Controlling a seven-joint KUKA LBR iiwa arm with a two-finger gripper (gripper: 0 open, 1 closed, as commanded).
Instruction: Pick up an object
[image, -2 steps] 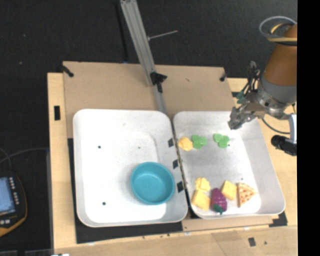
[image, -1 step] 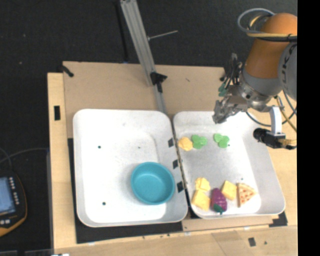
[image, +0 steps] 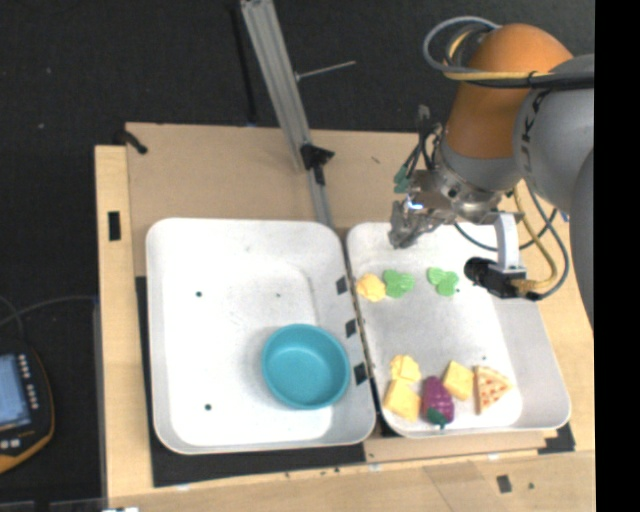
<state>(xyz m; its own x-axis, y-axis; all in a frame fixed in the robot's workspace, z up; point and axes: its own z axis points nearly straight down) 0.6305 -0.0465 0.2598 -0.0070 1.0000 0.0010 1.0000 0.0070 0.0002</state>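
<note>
The task names no particular object, so any of the small toy foods in the right bin (image: 520, 330) will do. Nearest the arm lie three pieces in a loose row across the bin's far half: a yellow piece (image: 371, 288) by the left wall, a green piece (image: 398, 283) touching it, and a second green piece (image: 443, 280) a little apart toward the right. Along the near edge sits a tighter cluster: two yellow blocks (image: 403, 386), a purple grape bunch (image: 437, 399), a yellow cube (image: 458, 379) and a pizza slice (image: 489, 386).

The pincer (image: 405, 228) hangs over the far left corner of the right bin, just beyond the row of three pieces. Whether it is released or clenched I cannot tell, as the wrist and cables crowd that spot; nothing can be seen gripped in it.

The lone green piece looks the best target: it stands free, so a descent straight over it should not nudge neighbours. The touching yellow and green pair risks a double contact or a piece sliding off against the wall. The descent should be centred and reach the bin floor before closing.

The left bin (image: 200, 260) holds a blue bowl (image: 304, 365) near its near right corner, well apart from the pincer.
</note>
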